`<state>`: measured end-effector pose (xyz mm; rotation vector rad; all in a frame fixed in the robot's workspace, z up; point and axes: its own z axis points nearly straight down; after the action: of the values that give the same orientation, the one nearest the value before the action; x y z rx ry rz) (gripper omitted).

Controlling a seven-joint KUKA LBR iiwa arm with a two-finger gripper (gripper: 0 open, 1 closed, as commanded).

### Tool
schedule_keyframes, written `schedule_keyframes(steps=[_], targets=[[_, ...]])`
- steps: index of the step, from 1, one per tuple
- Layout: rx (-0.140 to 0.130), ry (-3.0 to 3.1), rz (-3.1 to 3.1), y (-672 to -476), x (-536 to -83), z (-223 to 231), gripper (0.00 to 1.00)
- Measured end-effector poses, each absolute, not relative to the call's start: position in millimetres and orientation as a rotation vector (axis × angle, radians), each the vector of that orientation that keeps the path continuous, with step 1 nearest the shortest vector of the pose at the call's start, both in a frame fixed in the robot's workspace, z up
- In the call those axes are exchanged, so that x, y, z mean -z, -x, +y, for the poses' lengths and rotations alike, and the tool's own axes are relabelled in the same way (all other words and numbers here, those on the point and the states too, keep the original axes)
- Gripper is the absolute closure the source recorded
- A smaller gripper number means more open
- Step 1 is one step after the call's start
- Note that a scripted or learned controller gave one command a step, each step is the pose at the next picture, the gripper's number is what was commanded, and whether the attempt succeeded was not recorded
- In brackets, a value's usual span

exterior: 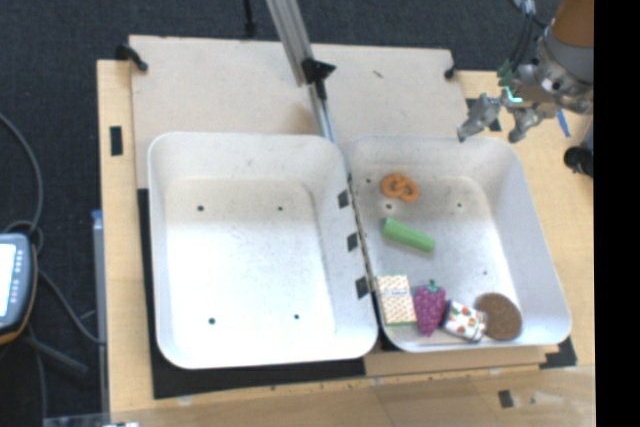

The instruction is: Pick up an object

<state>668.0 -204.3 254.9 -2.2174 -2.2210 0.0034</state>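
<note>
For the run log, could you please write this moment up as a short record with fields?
gripper: above the far right corner of the right bin, open, holding nothing
right bin: holds all six objects
pretzel: far left part of the bin
green block: mid left, lying flat
box: near left corner
purple toy: beside the box
patterned piece: between the purple toy and the brown disc
brown disc: near edge
left bin: beside the right bin

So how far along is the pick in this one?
Nothing looks done. The gripper hangs open and bare above the right bin's far corner. The pretzel, green block and the near-edge cluster lie in the bin. Descent, grasp and lift are left.
</note>
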Motion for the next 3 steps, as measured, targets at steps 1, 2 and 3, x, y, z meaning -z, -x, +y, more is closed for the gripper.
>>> schedule_keyframes(steps=[1,2,3], targets=[[-0.004,2.219,-2.228,-668.6,-258.6,-205.2,0.00],[-0.007,2.218,-2.222,-663.6,-197.3,-202.3,0.00],[-0.007,2.220,-2.221,-653.9,-139.7,-200.9,0.00]])
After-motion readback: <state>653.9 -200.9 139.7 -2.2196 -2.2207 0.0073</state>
